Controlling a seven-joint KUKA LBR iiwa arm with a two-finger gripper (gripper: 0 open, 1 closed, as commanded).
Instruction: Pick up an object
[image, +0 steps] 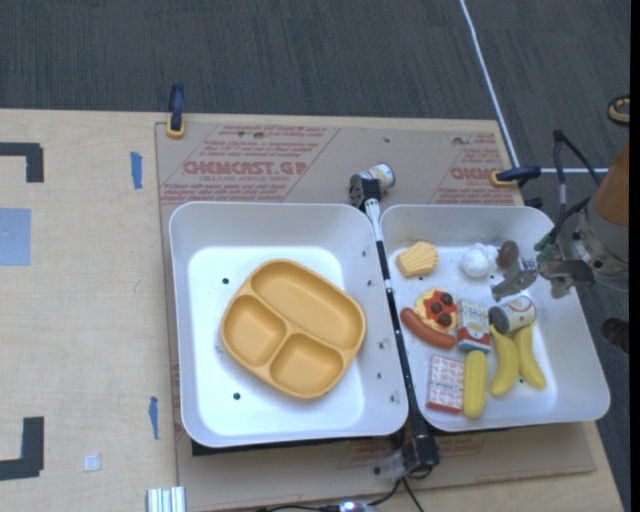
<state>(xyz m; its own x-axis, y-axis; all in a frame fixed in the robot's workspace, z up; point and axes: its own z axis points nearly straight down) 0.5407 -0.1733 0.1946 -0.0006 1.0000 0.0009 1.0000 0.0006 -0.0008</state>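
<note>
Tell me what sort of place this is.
Probably a robotics lab test bench, not a kitchen: two white bins clamped to a board, a robot gripper over plastic toy food, and an empty yellow divided plate.

My bench (80, 330) is pale wood, over dark grey floor (300, 50), carpet perhaps; a white cable (487, 75) crosses it.

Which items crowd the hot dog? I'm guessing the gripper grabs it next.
From the gripper, the can and pizza slice lie before the hot dog; the pizza slice touches it.
</note>
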